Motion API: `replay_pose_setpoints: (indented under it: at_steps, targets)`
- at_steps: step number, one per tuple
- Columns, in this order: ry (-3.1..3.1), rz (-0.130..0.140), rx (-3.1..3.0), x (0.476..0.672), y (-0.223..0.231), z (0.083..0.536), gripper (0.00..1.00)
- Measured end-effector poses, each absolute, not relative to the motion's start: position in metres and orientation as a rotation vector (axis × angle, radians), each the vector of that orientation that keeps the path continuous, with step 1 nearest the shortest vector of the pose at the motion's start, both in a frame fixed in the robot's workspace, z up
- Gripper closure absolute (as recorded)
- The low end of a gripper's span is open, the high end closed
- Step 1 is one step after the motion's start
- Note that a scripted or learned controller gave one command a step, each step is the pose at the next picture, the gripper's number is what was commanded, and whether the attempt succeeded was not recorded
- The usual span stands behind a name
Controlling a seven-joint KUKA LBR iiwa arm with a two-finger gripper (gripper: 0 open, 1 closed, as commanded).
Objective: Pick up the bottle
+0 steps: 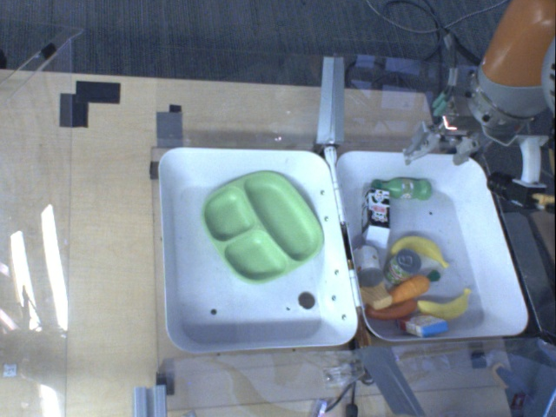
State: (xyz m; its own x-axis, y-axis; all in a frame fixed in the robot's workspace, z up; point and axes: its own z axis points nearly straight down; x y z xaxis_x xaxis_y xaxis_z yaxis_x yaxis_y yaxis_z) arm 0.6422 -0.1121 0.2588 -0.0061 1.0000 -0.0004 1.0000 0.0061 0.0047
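Wooden bench [95, 233] bears two white bins [174, 259], dark carpet [217, 11] behind.

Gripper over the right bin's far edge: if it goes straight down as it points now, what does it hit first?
Probably the right bin's far rim or bare floor. The gripper hangs behind the green bottle, not over it; depth is unclear.
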Motion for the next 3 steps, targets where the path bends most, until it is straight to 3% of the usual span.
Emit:
replay_pose_setpoints:
  at_steps: [1,2,3]
  targets:
    - [2.161,0.000,2.278,0.669,-0.138,0.161,0.00]
    - [2.145,0.006,2.286,0.671,-0.181,0.087,0.00]
    - [2.158,0.007,2.277,0.613,-0.136,0.103,0.00]
